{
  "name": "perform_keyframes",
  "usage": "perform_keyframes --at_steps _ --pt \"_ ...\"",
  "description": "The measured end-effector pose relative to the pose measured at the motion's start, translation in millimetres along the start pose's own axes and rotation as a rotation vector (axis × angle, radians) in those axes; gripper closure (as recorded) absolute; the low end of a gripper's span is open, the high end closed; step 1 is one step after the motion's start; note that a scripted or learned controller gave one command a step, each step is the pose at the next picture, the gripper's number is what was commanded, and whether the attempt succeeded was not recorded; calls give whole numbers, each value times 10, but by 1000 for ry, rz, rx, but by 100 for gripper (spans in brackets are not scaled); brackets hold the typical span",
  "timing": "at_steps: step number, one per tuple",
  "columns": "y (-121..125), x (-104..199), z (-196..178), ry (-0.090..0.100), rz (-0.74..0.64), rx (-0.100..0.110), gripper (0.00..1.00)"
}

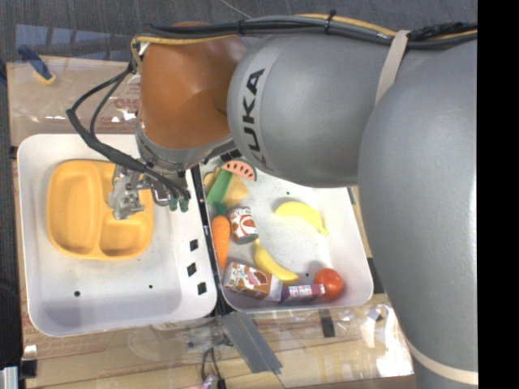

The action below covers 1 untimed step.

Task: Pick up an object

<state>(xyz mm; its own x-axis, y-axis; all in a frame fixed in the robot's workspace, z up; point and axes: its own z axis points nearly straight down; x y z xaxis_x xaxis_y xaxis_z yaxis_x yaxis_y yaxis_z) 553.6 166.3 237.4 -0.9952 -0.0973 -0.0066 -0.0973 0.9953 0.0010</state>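
Well, from where I stand the arm [340,96] leans in across both bins, and its pincer [130,194] hangs low in the left bin [49,298]. How the pincer is set, I cannot tell; the metal parts blur together against what lies beneath. Just left of it and partly under it lies a yellow tray [81,209] with two hollows, flat on the bin floor, and the pincer sits over the ridge between those hollows. Nothing shows as lifted or caught.

To the pincer's right, past the wall where the two bins meet, the right bin [357,250] holds the pile of toy food, which I take to be what it may choose from. Nearest the pincer a carrot [220,240] lies along that wall, with a green and yellow block [220,189] above it and a watermelon slice [238,170] just under the arm's shadow. Further right come a small can [242,224], a banana [274,264], a lemon [298,214], a carton [246,280], a purple tube [300,292] and a tomato [328,283], crowded toward the near edge, several of them touching.

My guess is the tray is the target, since the pincer is down on it.
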Motion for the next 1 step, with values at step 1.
perform_keyframes --at_steps 1 --pt "610 632 431 9 77 1 100"
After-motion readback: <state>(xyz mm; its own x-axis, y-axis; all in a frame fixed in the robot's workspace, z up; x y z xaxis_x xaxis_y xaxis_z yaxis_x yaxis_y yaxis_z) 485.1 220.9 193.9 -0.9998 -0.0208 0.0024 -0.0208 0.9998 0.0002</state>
